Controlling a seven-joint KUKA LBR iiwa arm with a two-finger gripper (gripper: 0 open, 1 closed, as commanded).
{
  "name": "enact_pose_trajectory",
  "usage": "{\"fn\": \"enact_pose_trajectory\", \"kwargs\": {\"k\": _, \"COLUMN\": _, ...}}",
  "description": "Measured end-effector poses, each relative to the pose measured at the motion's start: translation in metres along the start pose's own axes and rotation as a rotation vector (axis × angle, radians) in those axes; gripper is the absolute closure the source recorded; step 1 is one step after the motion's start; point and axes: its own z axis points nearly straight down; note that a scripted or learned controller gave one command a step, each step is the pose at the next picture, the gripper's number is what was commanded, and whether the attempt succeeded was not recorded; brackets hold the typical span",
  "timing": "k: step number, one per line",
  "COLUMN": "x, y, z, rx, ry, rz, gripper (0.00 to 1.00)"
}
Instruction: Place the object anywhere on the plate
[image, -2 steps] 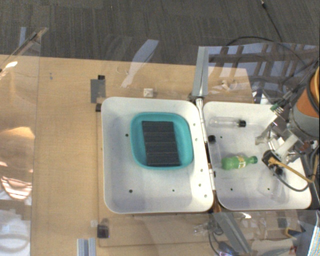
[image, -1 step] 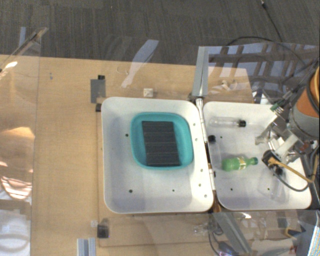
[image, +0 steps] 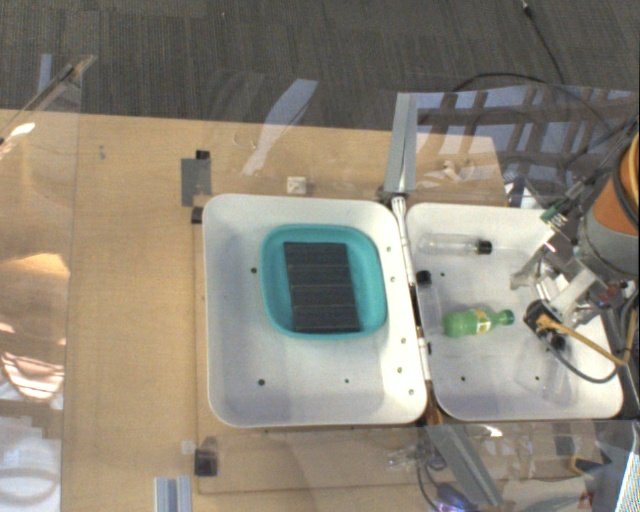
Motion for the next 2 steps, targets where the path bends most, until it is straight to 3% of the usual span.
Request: {"fn": "enact_pose_trajectory", "kwargs": {"k": 2, "x": 0.0, "y": 0.0, "z": 0.0, "rx": 0.0, "ry": 0.0, "rz": 0.0, "gripper": 0.0}}
